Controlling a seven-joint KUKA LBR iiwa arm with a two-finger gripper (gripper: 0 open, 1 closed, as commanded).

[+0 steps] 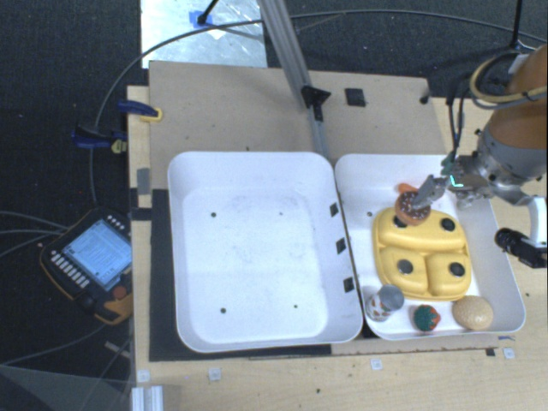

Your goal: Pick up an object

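Observation:
The right bin [355,187] holds a large yellow moulded piece [421,253] with dark holes. A small orange and brown object [412,210] sits at that piece's far edge. Along the bin's near wall lie a grey and white object [384,301], a green and red ball [425,317] and a beige rounded lump [473,312]. My gripper [425,194] reaches in from the right and hangs low, just above and beside the orange and brown object. I see nothing lifted off the bin.
The left bin [184,178] stands beside the right one on the brown bench. A slanted metal pole [287,45] crosses the back. A black fitting [521,247] sits at the right bin's right rim. A pendant [92,259] lies left of the bench.

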